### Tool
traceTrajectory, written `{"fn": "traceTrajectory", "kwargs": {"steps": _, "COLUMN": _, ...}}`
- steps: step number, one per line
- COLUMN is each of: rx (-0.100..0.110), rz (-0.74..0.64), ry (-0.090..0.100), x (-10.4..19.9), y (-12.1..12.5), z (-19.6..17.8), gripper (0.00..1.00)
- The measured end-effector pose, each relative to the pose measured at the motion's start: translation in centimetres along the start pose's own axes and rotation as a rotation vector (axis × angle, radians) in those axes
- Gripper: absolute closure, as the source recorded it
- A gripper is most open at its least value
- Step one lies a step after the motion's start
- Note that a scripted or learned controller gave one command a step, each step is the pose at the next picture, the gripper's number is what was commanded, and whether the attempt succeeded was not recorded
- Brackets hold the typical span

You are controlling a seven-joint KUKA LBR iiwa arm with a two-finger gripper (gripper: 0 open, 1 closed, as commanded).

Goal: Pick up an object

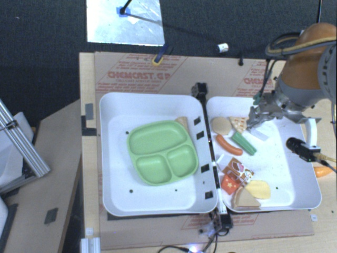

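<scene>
In the camera view, you see the task at an early stage: as far as you can judge, nothing is lifted yet, and every toy food piece lies on the floor of the right-hand shallow white bin. The grey arm with its orange band reaches in from the right and sets its gripper low over the upper part of that bin. You cannot tell from this angle whether the gripper is released or clenched, and no object shows inside it.

Just below and left of the gripper lies the small green stick-shaped toy, tilted, with the orange-red toy sausage beside it on its left. The pale round bun-like piece and a tan waffle-patterned piece sit just left of the gripper. A flat white scrap rests right under it. Farther down, well apart, you see a cluster: a red-and-white patterned piece, a red block and a yellow slice.

The left-hand white bin carries a light green divided plastic tray. What is left, you can judge, is the whole grasp and lift.
</scene>
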State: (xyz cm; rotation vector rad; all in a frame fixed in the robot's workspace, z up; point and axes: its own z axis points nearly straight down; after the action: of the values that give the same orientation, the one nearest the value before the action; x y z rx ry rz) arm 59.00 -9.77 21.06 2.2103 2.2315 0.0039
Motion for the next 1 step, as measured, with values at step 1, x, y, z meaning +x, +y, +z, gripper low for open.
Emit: {"fn": "traceTrajectory", "kwargs": {"steps": 1, "rx": 0.000, "rz": -0.001, "ry": 0.001, "x": 5.10, "y": 0.82, "z": -0.08, "gripper": 1.00}}
